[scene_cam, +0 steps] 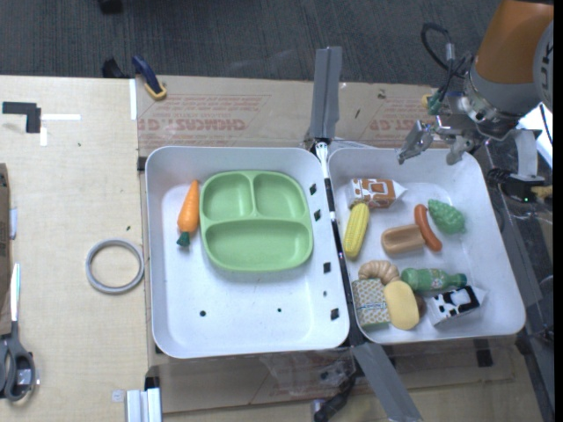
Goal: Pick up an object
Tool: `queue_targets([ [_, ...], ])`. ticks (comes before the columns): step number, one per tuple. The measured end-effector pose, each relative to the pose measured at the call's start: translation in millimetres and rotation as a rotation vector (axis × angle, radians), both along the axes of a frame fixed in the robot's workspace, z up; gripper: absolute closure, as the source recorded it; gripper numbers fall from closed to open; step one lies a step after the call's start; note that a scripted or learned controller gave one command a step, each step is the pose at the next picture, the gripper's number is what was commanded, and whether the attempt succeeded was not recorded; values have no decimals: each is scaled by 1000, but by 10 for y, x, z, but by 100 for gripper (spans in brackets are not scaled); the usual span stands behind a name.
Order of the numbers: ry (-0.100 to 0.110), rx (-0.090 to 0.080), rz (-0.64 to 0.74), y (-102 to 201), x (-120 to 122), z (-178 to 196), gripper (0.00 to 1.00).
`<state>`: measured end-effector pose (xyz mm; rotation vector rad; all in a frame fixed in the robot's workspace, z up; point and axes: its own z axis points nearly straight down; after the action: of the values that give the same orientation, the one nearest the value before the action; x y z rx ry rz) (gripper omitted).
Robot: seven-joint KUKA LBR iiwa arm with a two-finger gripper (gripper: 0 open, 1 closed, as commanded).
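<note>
Camera view, right bin [493, 236]: shallow white plastic, holding toy foods in a loose cluster
Corn [356, 229]: yellow, ribbed cob, lying by the bin's left wall
Hot dog [413, 234]: tan bun with a red sausage across it, mid-bin
Green piece [446, 216]: bumpy, near the right wall; possibly a vegetable, too small to tell
Front cluster: yellow rounded lump [402, 305], green bottle shape [433, 280], black-and-white carton [456, 302], touching or nearly so
Left bin [167, 262]: green three-part tray [257, 220], smooth; orange carrot [187, 210] just beside its left edge
Gripper [433, 145]: over the right bin's back rim, two thin fingers spread apart, nothing between them
Arm: grey wrist with orange band, cut off at the upper right corner
</note>
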<state>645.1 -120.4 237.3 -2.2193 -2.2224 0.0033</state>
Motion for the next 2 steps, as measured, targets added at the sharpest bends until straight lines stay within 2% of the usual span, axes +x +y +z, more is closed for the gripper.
queue_targets([
  [1, 1, 1, -72, -523, -592, -1136, 0],
  [2, 0, 1, 49, -721, -518, -1460, 0],
])
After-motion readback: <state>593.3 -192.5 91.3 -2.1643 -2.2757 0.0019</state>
